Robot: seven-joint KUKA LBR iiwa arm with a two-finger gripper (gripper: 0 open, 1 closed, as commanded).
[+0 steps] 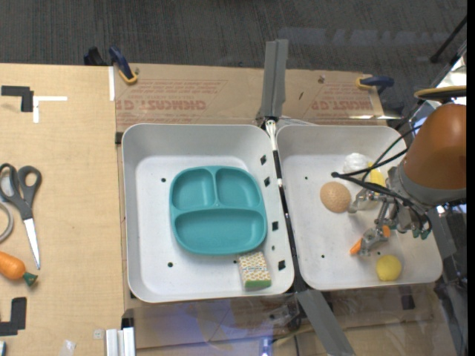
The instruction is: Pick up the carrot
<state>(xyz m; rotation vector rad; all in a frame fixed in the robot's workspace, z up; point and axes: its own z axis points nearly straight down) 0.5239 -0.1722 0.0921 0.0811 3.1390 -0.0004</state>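
Note:
A small orange carrot lies tilted on the floor of the right bin, near its front. My gripper hangs straight over the carrot's upper right end, at or just above it. The grey wrist and orange band come in from the right and hide part of the bin behind them. I cannot make out whether the carrot is held.
In the right bin are a tan egg, a yellow lemon near the front wall, and white and yellow items at the back. The left bin holds a teal divided plate and a sponge. Scissors and another carrot lie on the bench at far left.

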